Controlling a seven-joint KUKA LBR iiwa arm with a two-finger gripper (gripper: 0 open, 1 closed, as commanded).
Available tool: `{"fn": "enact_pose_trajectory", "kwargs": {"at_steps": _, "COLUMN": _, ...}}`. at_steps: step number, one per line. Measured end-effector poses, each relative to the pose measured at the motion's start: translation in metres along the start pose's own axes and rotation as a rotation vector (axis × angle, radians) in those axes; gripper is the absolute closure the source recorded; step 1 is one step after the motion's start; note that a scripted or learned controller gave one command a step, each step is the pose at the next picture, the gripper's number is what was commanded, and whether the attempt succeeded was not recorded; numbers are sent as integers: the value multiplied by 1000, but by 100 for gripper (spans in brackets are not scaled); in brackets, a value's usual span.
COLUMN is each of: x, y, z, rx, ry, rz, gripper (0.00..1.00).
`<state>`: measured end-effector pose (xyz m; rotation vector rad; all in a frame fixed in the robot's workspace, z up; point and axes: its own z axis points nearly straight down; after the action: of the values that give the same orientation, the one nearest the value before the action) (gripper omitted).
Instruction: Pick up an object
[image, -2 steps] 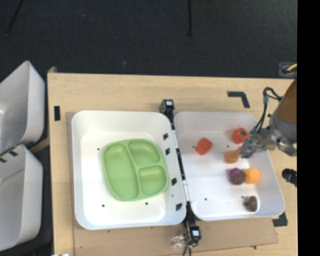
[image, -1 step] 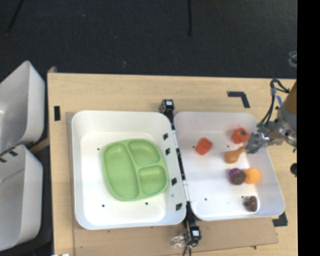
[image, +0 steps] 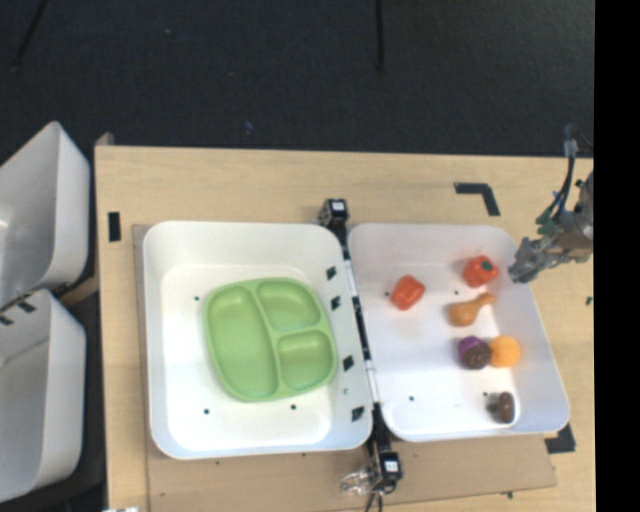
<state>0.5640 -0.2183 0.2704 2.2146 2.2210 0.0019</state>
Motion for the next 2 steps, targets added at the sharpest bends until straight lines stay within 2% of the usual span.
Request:
{"fn": "enact_pose_trajectory", "kwargs": {"at_steps": 1, "x": 47, "y": -8, "z": -6, "rx": 3, "ry": 2, "rz": 1, "gripper": 100}}
{"fn": "enact_pose_trajectory", "kwargs": {"at_steps": 2, "x": 92, "y": -6, "z": -5, "rx": 4, "ry": 2, "rz": -1, "gripper": 100}}
